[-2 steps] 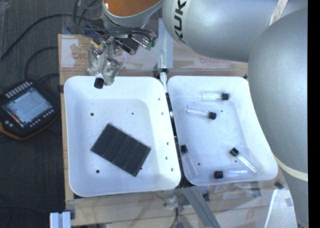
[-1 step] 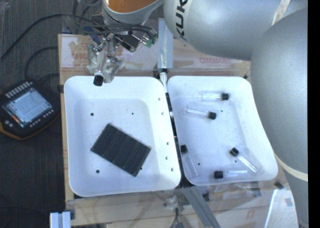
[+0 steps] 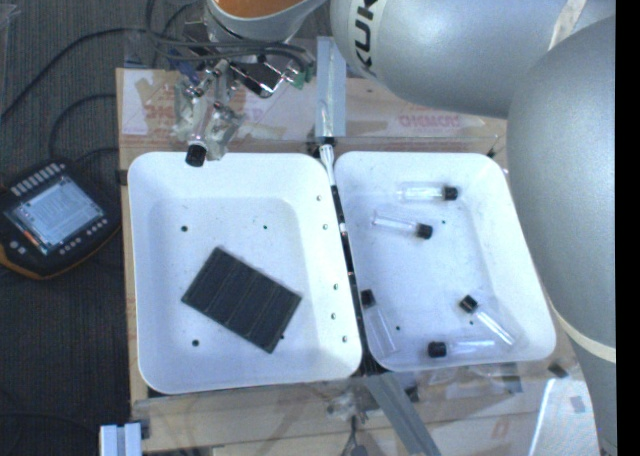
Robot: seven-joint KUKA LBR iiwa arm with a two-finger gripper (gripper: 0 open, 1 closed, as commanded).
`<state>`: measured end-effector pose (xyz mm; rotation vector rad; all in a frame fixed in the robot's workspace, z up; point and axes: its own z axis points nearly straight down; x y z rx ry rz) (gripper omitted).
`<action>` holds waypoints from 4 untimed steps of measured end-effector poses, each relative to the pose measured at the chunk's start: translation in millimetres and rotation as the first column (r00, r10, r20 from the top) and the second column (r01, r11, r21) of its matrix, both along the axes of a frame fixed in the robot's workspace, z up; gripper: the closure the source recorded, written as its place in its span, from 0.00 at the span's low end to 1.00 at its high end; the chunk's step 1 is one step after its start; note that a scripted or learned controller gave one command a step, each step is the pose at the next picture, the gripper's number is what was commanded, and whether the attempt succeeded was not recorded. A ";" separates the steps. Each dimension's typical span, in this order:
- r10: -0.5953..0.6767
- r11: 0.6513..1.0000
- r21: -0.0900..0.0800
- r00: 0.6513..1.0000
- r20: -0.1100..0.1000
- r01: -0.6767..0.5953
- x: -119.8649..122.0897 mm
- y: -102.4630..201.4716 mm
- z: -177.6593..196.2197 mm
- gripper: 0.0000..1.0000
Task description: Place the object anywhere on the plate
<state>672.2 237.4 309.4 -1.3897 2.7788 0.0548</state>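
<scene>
So the claw [image 3: 205, 129] is up at the far edge of the left bin [image 3: 160, 364], gripping a clear vial [image 3: 203, 134] with its black cap pointing down, right over the rim. The plate [image 3: 241, 300], that dark ribbed slab, lies toward 5 o'clock from the claw on the bin floor, long axis running roughly 10 to 4. Plenty of bare white floor all round it, so I'd guess a short carry inward and a drop, nothing in the way.

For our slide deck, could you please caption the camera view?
Gripper holding a black-capped clear tube above the left bin's far rim, dark plate below.
</scene>
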 end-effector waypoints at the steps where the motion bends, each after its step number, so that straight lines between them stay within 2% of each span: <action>1: -0.003 1.000 0.007 1.000 0.003 0.003 1.0 0.6 9.8 1.00; 4: -0.012 1.000 0.022 1.000 0.014 0.011 4.2 1.6 39.7 1.00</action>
